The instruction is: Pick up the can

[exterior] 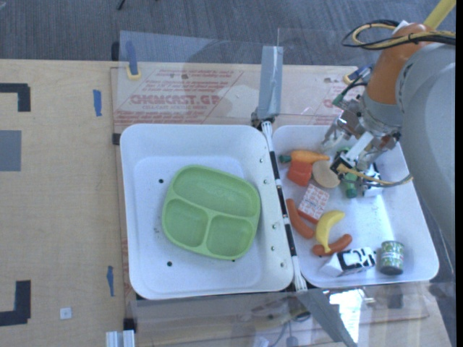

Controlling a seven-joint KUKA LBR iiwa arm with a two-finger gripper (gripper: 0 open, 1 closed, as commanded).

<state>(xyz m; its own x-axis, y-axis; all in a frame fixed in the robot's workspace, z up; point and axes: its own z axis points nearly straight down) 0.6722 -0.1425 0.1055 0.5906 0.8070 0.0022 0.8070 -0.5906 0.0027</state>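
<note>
You see a green tray (210, 212) in the white left bin (137, 194), a yellow banana (329, 226), and a green speckled can (391, 256).

I see the pale wooden worktop (58, 194) carrying two shallow white bins side by side: the left bin (141, 157) toward its middle, the right bin (412, 223) touching it near the right edge.

A robotics lab: wooden bench (58, 194) with blue tape marks (97, 101), grey carpet floor (217, 6), clear acrylic panels (195, 56).
</note>
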